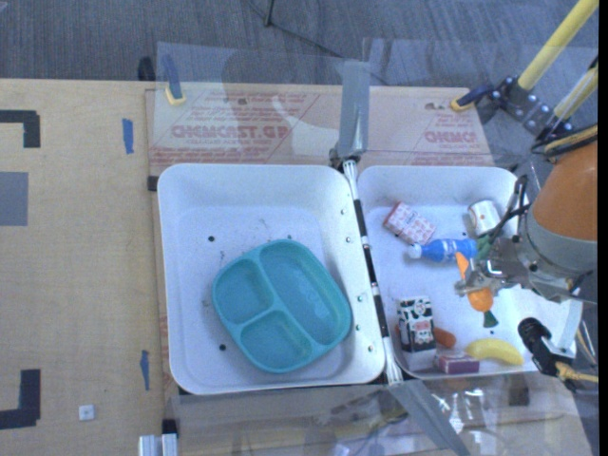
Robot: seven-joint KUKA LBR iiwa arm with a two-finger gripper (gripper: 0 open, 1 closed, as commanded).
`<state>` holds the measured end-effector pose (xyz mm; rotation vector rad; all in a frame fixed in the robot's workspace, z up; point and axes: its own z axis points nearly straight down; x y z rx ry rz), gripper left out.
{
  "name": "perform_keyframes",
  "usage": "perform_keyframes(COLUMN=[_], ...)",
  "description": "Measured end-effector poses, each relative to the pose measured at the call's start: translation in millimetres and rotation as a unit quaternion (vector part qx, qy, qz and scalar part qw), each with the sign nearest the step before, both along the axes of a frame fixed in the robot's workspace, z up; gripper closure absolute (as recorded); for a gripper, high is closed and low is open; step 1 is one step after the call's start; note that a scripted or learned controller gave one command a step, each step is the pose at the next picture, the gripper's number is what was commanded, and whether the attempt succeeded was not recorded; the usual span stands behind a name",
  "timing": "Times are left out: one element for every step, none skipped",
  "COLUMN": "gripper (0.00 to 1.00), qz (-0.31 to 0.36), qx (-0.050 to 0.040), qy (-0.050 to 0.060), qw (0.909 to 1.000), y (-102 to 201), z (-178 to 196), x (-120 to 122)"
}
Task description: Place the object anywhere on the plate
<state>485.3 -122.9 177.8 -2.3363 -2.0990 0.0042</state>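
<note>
The teal divided plate [281,304] lies in the left bin [190,217] with nothing on it. My gripper [475,278] is low over the right bin [380,198], at its right side. An orange carrot-like toy [482,300] with a green tip sits right under and against the gripper, partly hidden by it. A blue bottle [443,250] lies just left of the gripper.
The right bin also holds a red-and-white packet [409,222], a white can [483,217], a small milk carton [414,322], a banana [495,351], a pink block [457,363] and a small orange piece [444,336]. A ridge divides the two bins.
</note>
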Motion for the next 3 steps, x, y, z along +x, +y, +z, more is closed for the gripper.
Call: perform_keyframes(gripper=[1.0,1.0,0.0], qz=[0.088,0.077,0.077], qx=[0.0003,0.0009,0.0007], qy=[-0.001,0.0,0.0], qw=[0.9961,0.9971,0.9971], y=[77.0,183.7,183.5], z=[5.5,5.3,5.4], x=[40.3,28.7,28.7])
